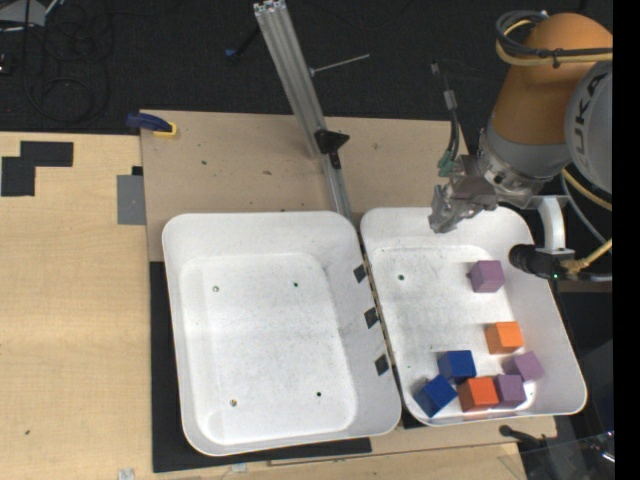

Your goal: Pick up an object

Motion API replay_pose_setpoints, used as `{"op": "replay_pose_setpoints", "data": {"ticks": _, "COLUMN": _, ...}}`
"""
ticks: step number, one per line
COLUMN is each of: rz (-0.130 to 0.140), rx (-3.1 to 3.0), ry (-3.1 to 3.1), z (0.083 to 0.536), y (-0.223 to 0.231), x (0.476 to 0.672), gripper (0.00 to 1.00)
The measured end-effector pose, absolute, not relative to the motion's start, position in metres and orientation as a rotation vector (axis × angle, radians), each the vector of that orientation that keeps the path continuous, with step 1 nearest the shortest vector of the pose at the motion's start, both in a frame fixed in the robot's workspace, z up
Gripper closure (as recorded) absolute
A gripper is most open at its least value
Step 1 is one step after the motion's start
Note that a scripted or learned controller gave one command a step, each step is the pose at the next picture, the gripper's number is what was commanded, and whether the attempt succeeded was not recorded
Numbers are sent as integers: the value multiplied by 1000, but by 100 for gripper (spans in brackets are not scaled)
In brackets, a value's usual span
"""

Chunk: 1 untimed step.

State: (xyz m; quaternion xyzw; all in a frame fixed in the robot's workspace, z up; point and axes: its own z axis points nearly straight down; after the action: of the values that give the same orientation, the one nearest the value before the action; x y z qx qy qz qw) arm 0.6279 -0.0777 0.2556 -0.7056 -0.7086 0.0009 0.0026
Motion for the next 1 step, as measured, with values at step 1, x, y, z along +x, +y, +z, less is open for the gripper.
{"op": "replay_pose_setpoints", "data": {"ticks": 1, "rz": 2, "rx": -2213, "ry": -2223, "z": 249, "y": -25, "x": 626, "gripper": 100}}
